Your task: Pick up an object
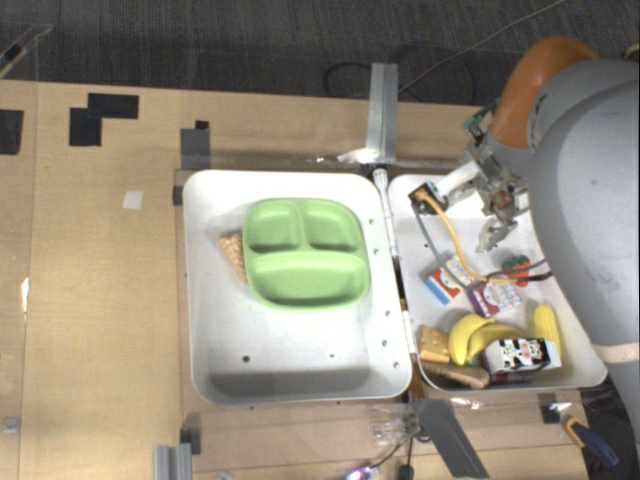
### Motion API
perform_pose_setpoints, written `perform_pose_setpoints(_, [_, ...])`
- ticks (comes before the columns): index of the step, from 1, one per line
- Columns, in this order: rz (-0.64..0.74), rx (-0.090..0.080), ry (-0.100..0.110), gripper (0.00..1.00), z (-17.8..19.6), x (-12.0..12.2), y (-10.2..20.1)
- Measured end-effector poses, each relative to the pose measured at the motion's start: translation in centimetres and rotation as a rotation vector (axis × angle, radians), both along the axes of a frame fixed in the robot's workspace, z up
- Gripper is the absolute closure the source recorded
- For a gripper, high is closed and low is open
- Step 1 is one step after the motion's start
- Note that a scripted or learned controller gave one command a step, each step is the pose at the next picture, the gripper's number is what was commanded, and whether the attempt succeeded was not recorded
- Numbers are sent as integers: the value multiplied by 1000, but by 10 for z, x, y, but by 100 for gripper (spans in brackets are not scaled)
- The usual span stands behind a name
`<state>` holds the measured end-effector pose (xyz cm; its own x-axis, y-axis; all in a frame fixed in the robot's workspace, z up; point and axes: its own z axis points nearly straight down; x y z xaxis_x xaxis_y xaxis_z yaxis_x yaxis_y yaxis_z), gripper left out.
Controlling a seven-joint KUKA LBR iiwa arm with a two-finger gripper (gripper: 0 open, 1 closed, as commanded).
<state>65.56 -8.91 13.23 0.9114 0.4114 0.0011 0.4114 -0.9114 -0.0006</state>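
My gripper (494, 216) hangs over the back half of the right bin (405, 230), below the orange band of the arm. Nothing shows in its grasp. Toward the bin's front lie a yellow banana (470, 334), a cow-patterned carton (522, 356), a tan slice of bread (434, 345) and a second yellow piece (545, 321). Small packets, one red, white and blue (440, 286) and one purple (492, 296), lie just in front of the gripper. A yellow cable (450, 236) curves from the gripper's mount down toward them.
The left bin (212, 318) holds a green divided plate (304, 252) with a tan waffle-like piece (233, 255) sticking out from under its left edge. A metal post (383, 113) stands behind the seam between the bins. The big grey arm covers the right side.
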Motion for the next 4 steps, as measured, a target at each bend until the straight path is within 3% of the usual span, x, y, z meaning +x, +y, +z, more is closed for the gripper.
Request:
perform_pose_setpoints(1, [-80,1,-3,0,54,5,39])
perform_pose_setpoints(2, [-142,0,-1,0,6,-27,6])
perform_pose_setpoints(3, [-156,2,-4,0,54,8,45])
perform_pose_setpoints(4, [-219,0,-13,0,-29,-12,2])
